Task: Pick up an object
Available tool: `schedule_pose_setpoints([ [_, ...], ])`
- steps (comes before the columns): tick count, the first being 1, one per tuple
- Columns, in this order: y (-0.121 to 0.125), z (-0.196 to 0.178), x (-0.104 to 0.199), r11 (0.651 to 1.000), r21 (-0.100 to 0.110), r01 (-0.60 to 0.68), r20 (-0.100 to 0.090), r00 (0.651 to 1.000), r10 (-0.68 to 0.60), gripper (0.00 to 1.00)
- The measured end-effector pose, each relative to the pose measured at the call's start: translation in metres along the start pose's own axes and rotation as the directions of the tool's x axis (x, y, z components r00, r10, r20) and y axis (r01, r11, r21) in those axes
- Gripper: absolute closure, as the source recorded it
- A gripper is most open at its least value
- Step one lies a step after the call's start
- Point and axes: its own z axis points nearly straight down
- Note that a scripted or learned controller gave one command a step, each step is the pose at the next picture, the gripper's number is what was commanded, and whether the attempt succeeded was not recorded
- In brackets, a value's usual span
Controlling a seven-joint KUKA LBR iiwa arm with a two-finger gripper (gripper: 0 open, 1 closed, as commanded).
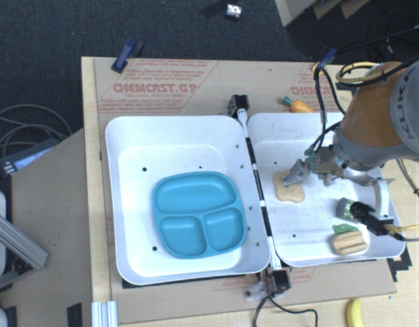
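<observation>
Pincer (296, 176) hangs over a flat, pale-tan object (289, 191) (irregularly shaped).

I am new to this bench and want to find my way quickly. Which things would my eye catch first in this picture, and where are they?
First is the blue divided tray, lying in the middle of the left bin. Next is the grey and orange arm reaching in from the right over the right bin, its gripper low over a pale beige object. A tan food-like piece sits in that bin's near right corner.
</observation>
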Motion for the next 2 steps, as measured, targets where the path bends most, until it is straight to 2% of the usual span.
schedule_pose_setpoints([
  [1, 0.021, 0.053, 0.006, 1.000, 0.004, 0.000, -0.002, 1.000, 0.000, 0.00],
  [2, 0.021, 0.043, 0.006, 1.000, 0.001, -0.001, -0.001, 1.000, 0.001, 1.00],
])
